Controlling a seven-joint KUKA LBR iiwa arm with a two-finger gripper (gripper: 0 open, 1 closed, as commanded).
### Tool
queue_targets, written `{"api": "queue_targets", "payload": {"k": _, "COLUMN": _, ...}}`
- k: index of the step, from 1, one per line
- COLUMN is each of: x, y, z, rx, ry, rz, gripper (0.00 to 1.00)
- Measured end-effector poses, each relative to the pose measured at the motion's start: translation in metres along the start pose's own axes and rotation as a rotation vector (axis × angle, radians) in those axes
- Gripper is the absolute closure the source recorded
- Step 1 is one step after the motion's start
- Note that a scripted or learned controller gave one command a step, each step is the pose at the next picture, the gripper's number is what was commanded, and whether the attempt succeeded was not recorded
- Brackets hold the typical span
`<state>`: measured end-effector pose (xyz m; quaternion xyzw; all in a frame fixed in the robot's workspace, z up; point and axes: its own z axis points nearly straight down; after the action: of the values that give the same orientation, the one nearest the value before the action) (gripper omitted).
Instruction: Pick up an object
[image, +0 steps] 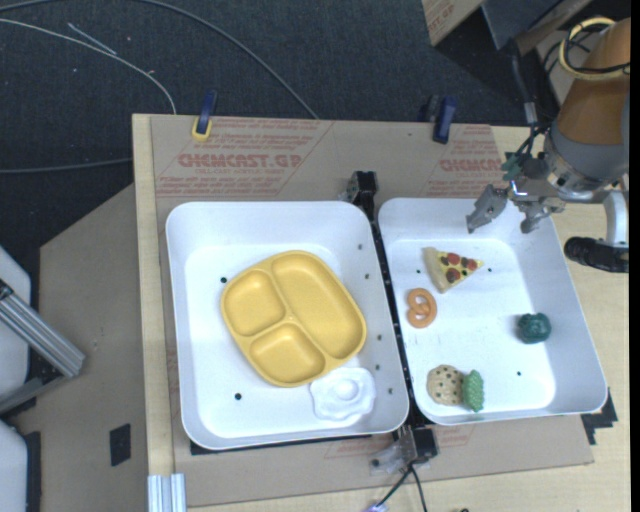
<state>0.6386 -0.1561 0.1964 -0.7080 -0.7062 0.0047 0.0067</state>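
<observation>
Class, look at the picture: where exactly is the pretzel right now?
The pretzel lies in the right bin, close to its left wall, just below the pizza slice and above the cookie.

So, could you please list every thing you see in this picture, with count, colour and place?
bins: two, white, side by side on the bench
divided plate: one, yellow, middle of left bin
fried egg toy: one, white, left bin, touching the plate's near edge
pizza slice: one, yellow and red, right bin, far part
pretzel: one, orange, right bin, left side
cookie: one, tan, right bin, near edge
leafy piece: one, green, beside the cookie
round object: one, dark green, right bin, right side
clamps: two, blue, far edge
end effector: one, grey, open, above right bin's far edge
</observation>
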Motion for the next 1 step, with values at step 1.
{"api": "queue_targets", "payload": {"k": 1, "x": 0.0003, "y": 0.0031, "z": -0.0090, "rx": -0.015, "ry": -0.003, "rz": -0.003, "gripper": 0.00}}
